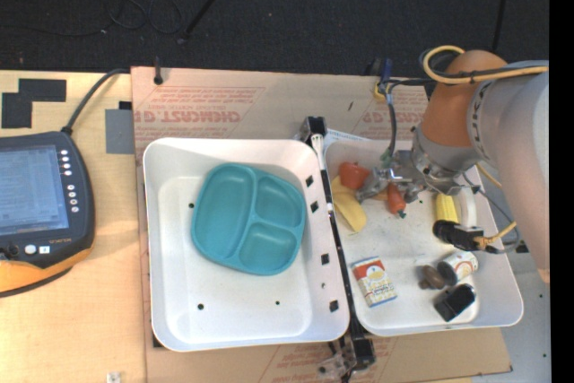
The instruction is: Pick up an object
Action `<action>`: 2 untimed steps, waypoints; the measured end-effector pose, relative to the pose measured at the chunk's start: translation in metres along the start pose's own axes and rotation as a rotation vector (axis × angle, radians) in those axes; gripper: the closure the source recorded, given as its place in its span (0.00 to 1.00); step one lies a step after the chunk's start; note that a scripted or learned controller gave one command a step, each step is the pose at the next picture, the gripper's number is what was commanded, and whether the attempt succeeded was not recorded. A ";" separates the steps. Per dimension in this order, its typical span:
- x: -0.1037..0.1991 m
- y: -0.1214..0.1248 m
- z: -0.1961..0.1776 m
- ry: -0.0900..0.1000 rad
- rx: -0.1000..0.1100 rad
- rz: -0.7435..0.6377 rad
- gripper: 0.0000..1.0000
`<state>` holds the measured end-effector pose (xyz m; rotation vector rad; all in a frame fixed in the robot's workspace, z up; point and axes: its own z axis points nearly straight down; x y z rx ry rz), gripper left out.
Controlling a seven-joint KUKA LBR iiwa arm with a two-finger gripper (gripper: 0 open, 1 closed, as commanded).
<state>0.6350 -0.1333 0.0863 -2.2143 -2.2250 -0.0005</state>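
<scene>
One small orange-red object (395, 198), beside gripper (391, 181)

You could not make out how the hand (395, 179) stood; its tip was a blur among the red pieces (395, 199). The arm (502, 117) ran off the right edge and hid part of the right bin (502, 314). The small dark things (437, 275) there were too small to name.
</scene>
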 end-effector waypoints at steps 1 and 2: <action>-0.002 -0.002 -0.009 -0.001 0.006 0.000 1.00; 0.072 -0.057 -0.105 0.001 -0.003 -0.001 1.00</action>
